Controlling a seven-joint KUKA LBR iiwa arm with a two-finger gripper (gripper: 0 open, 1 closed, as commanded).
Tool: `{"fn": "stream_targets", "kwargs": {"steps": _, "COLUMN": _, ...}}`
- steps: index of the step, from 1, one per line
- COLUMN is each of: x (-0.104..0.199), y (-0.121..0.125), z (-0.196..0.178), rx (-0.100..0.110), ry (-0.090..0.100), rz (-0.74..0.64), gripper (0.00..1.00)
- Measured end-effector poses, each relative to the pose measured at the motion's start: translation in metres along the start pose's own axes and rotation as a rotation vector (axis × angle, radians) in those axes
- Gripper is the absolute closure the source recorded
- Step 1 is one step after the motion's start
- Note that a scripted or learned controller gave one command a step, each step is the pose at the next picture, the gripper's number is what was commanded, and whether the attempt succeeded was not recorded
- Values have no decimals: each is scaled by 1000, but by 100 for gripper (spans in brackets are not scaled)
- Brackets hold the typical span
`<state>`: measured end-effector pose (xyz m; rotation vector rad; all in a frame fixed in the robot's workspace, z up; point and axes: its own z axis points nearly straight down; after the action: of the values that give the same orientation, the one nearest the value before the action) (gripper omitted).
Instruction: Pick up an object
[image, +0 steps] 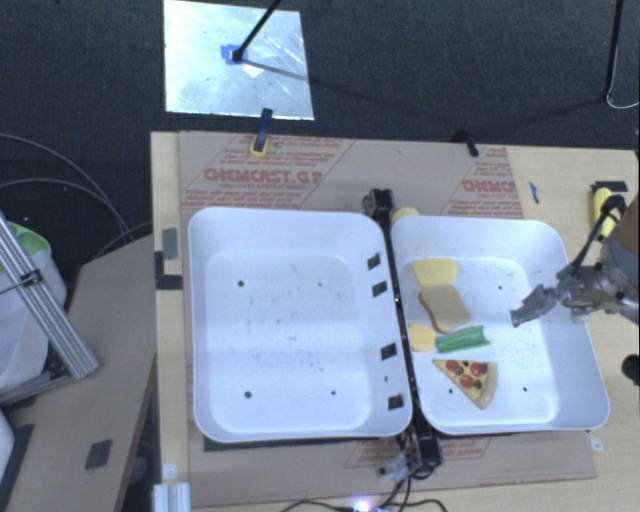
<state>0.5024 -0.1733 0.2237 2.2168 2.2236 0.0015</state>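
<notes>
Nearest the lens, a toy pizza slice lies in the right white bin beside a green stick, a tan bread slice and yellow rounds. Nothing is lifted yet; the end effector hovers nearby, grip state unclear.

Both white bins, left and right, are looking like smooth moulded plastic with a soft sheen. Under them the brown board is reading as matt cardboard with red print. At 12 o'clock a foil-like sheet is shining, crinkly metal probably. The pizza slice, bread slice and green piece are looking like matt toy plastic, though it's blurry. The gripper is showing dull grey metal.
</notes>
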Motion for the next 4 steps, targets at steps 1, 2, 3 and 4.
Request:
{"fn": "stream_targets", "kwargs": {"steps": 1, "x": 35, "y": 49, "z": 136, "rx": 5, "ry": 4, "rz": -4, "gripper": 0}}
{"fn": "stream_targets", "kwargs": {"steps": 2, "x": -9, "y": -20, "z": 140, "rx": 6, "ry": 0, "rz": 8, "gripper": 0}}
{"fn": "stream_targets", "kwargs": {"steps": 3, "x": -6, "y": -15, "z": 129, "rx": -3, "ry": -1, "rz": 1, "gripper": 100}}
{"fn": "stream_targets", "kwargs": {"steps": 4, "x": -6, "y": -13, "z": 118, "rx": -6, "ry": -1, "rz": 0, "gripper": 100}}
